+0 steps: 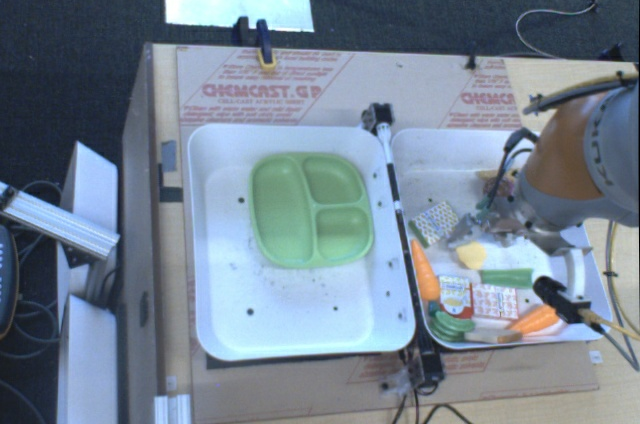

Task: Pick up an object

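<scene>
right, two white bins side by side on the bench (330, 77). the left bin (215, 242) holds one thing, a green divided plate (310, 210), lying flat a little above the middle, with dark specks scattered on the bin floor around it.

the right bin (440, 157) is the busy one. the arm (565, 162) reaches in from the right, orange band showing, and the gripper (470, 232) is down low in that bin, about the middle. from here i can't tell whether it's clenched or released.

just to its left lies a small checked packet (433, 220), tilted, near the wall between the bins. just below the gripper sits a yellow lump (470, 256), so close that i can't say whether they touch.

along the dividing wall there's an orange carrot (425, 274), lying lengthwise beside it. next to that is a white carton (455, 292) with a red label, and beside it a red-patterned box (495, 300). just above that box a green strip (507, 278) lies crosswise.

in the near corner there's a green piece (450, 322), then a tan stick (490, 337) along the near wall, and a second carrot (535, 319) over to the right.

so the things to pick are all in the right bin, crowded into its near half, with the packet and the yellow lump closest to the gripper.
</scene>
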You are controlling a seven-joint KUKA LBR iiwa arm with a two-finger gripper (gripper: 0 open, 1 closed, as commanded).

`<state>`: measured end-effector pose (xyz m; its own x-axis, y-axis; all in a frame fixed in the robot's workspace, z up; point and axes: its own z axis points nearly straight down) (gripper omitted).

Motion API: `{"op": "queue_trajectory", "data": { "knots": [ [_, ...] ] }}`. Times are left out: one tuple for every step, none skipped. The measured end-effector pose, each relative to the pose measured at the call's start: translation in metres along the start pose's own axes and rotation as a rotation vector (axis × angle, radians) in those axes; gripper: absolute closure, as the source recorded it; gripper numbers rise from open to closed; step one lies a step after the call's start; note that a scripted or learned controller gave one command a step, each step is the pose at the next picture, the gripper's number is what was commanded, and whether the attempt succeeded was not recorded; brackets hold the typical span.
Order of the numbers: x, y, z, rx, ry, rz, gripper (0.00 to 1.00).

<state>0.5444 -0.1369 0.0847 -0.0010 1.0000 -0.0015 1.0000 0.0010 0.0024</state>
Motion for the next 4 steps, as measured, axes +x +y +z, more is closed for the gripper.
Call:
{"op": "queue_trajectory", "data": {
  "knots": [
    [-0.013,-0.037,0.001,0.002,0.001,0.001,0.00],
    [-0.050,0.033,0.000,-0.001,0.000,-0.003,0.00],
    [-0.069,0.099,0.000,-0.001,0.000,-0.004,0.00],
    [-0.069,0.101,-0.011,-0.004,-0.002,-0.009,1.00]
  ]
}}
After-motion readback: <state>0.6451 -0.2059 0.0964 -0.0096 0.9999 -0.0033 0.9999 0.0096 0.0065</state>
